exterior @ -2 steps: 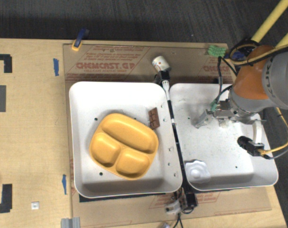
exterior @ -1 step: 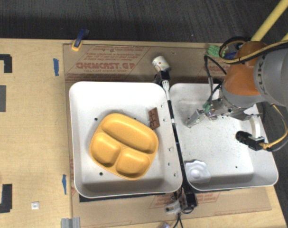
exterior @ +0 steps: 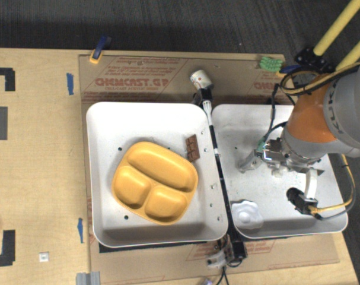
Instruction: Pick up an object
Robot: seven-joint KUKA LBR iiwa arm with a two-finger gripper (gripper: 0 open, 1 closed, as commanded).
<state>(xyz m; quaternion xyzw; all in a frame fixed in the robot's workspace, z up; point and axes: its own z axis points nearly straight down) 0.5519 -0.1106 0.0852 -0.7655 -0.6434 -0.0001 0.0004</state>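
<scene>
The grey arm [exterior: 346, 108] reaches in from the right, orange-banded wrist bent down, pincer [exterior: 249, 162] pointing left.

In the left bin [exterior: 102, 159] you have a yellow three-compartment plate [exterior: 155, 181], lying tilted with its divided side facing up, one long section toward the far side and two smaller ones nearer you. Just beside its far right edge sits a small brown block [exterior: 192, 148], close to the bin's right wall. In the right bin [exterior: 328, 224], you'll see a small white lumpy object [exterior: 246, 212] resting near the front left corner.
</scene>
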